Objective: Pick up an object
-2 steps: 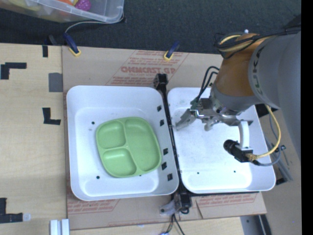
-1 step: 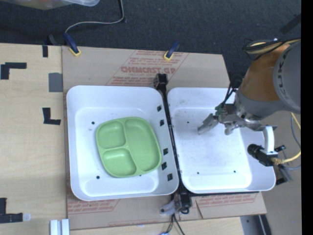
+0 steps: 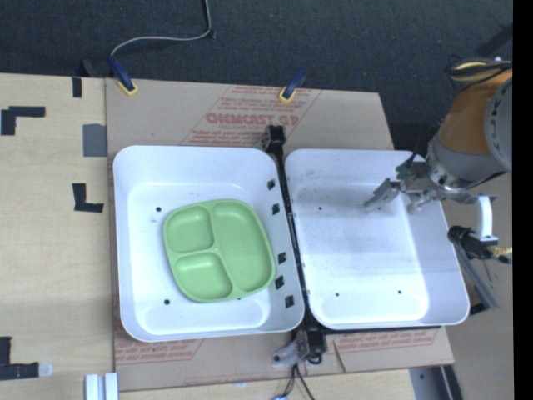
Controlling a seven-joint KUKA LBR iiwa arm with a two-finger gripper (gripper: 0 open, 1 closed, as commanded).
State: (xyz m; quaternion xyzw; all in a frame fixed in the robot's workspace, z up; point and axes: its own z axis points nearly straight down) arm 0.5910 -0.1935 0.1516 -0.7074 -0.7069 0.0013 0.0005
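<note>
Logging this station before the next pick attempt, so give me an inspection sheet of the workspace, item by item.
Surface: cardboard sheet on a wooden bench, bearing two white bins side by side.
Job's things: green divided plate lying flat in the left bin.
Clutter: nothing seen; right bin has faint scuff marks.
Grippers: gripper low over the right bin's far right corner, holding nothing.
Cables: white cable on the dark floor beyond the bench.
Surroundings: two yellow-and-blue clamps on the cardboard's far edge; black tape marks on the bench.
</note>
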